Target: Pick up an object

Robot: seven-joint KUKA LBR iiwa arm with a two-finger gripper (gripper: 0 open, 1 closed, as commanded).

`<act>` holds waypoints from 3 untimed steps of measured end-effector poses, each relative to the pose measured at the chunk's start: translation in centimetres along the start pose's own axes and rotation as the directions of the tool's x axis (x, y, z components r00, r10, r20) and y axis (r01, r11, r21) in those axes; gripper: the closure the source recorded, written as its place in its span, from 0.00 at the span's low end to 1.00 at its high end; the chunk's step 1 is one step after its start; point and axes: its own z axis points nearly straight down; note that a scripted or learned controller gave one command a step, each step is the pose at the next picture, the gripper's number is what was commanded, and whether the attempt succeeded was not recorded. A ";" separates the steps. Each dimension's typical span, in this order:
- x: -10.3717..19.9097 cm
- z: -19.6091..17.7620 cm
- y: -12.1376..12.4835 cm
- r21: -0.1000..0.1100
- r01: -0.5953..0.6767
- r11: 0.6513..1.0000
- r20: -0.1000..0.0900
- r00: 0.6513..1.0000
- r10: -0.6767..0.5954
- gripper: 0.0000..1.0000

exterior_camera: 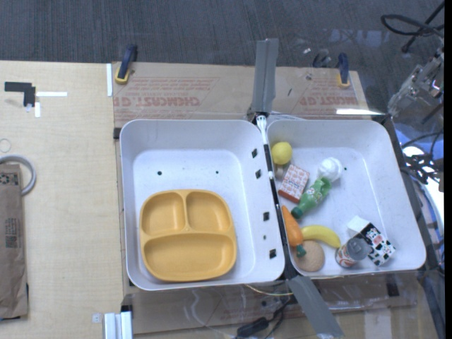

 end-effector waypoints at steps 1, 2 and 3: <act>1.7 -4.0 -1.1 -0.002 0.393 0.920 0.000 0.920 -0.393 1.00; 2.3 -13.8 -1.5 -0.002 0.555 0.832 -0.001 0.832 -0.555 1.00; 5.2 -5.2 4.9 -0.004 0.618 0.786 -0.003 0.786 -0.618 1.00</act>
